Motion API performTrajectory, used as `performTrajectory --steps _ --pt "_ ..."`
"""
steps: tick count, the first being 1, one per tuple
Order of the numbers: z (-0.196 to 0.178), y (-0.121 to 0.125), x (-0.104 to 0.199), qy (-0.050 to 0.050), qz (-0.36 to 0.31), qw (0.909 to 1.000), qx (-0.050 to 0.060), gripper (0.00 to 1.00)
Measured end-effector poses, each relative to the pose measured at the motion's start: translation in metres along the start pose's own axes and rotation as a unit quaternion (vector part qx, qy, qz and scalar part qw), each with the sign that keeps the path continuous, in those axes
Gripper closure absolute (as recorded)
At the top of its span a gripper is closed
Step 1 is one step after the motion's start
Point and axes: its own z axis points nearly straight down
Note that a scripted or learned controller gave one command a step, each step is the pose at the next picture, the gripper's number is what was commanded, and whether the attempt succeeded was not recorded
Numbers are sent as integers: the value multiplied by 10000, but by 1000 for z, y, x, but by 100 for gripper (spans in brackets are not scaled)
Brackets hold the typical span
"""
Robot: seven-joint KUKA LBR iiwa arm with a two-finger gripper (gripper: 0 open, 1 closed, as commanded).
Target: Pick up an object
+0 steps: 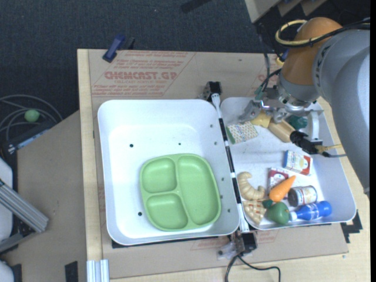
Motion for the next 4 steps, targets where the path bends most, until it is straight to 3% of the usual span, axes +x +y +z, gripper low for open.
performTrajectory --steps 1,2,3,4 --pt "-10 -2 0 7 -1 10000 49 100" --pt "-10 -1 -1 2 -3 10000 44 0" --pt "0 -92 -18 2 12 10000 21 0" --pt "-49 -2 -75 -2 3 10000 35 0"
